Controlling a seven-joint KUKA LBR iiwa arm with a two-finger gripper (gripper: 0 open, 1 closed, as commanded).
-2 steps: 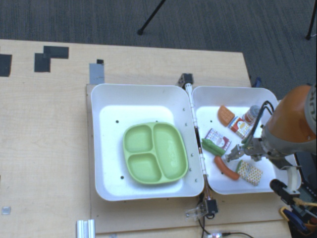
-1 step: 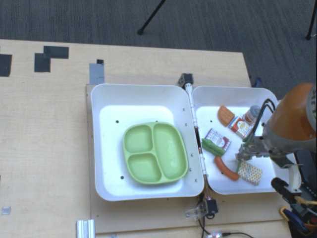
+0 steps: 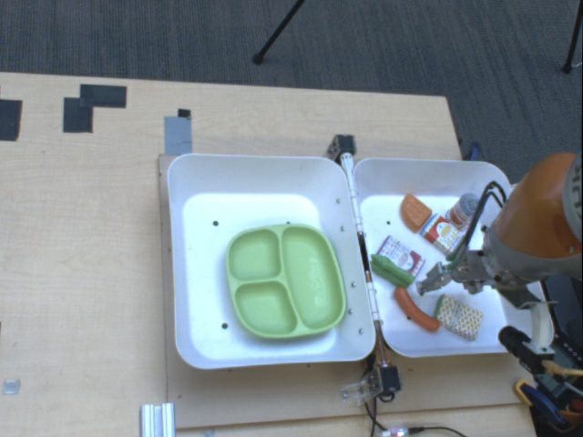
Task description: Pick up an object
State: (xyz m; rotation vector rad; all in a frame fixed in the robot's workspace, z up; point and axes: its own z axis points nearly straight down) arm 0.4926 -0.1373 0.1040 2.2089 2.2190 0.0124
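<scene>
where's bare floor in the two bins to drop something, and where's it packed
Left bin: bare white strips lie around the green divided plate, widest along the far wall and left side. Right bin: crowded, with the sausage, green packet and gripper mid-floor; a small bare patch sits in its far-left corner.

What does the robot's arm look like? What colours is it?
The robot arm is thick and rounded, with a bright orange band and grey metal below it. A thin black cable loops along its side. At its tip sits a small grey metal two-finger gripper.
</scene>
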